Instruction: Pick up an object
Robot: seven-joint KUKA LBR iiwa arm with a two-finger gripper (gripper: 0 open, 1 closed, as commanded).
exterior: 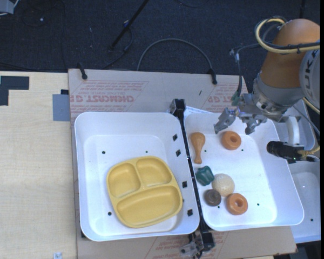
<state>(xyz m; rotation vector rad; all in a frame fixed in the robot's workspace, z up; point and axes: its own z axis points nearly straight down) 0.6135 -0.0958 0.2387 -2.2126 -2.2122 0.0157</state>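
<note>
My bench [27, 166] is pale wood, with dark square markers [8, 88] near its far left edge. A cardboard sheet [124, 93] printed with red lettering lies on it under 2 bins. Beyond the bench, the floor [97, 20] is dark carpet, crossed by black cables [173, 45]. Light is even and soft.

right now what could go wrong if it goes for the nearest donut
1. The gripper sits near the right bin's back wall, above the upper donut; a low descent might clip the wall.
2. The donut looks flat and round, so the fingers could slide off or push it away.
3. The drumstick lies close by to the left; a wide approach might nudge it.
</note>
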